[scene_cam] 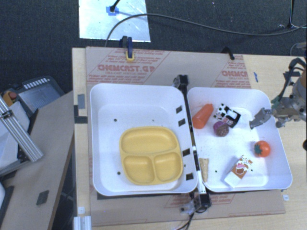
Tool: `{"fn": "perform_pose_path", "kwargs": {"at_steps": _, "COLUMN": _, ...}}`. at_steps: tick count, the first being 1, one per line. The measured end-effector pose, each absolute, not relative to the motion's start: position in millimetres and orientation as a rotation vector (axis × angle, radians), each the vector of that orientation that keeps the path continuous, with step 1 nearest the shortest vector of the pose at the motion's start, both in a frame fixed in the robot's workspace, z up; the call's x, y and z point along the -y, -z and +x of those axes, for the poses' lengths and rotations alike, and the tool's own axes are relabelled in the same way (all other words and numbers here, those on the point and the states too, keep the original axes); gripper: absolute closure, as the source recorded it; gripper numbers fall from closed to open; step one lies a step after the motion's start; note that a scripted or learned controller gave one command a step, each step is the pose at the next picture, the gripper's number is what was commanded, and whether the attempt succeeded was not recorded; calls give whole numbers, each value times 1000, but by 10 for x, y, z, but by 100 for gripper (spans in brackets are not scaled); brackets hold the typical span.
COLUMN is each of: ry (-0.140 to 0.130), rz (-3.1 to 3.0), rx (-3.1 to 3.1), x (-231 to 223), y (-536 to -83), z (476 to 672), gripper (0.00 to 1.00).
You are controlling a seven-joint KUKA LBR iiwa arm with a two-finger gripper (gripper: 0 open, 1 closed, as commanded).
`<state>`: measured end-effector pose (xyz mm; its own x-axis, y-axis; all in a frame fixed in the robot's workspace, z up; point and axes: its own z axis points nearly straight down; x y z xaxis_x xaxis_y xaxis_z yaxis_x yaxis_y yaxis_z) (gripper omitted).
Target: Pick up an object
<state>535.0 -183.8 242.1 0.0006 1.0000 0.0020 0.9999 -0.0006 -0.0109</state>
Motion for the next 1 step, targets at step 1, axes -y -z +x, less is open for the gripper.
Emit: {"fn": "perform_pose_path", "kwargs": {"at_steps": 1, "ry": 0, "rz": -2219, "rx": 2226, "x": 1831, "y": -2488, "z": 5373, "gripper": 0}}
